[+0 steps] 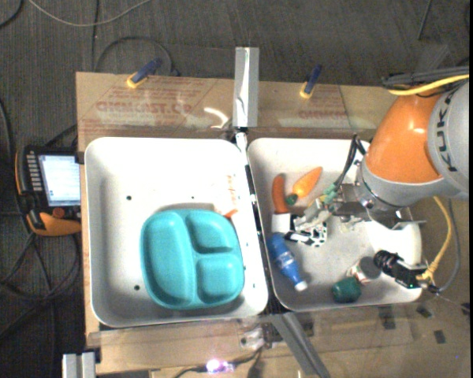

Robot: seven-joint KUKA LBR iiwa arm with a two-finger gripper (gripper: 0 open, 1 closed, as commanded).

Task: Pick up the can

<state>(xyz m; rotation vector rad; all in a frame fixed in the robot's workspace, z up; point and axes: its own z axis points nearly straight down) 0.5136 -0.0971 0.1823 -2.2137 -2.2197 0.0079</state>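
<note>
The arm reaches into the right bin [262, 211] from the right, its pincer [325, 211] low among clutter; whether it grips anything cannot be told. The can [366, 269] (small, grey-ended) lies near the bin's near right corner, beside a dark green lump [347, 290]. A teal tray [192, 257] sits in the left bin [110, 172].
</note>
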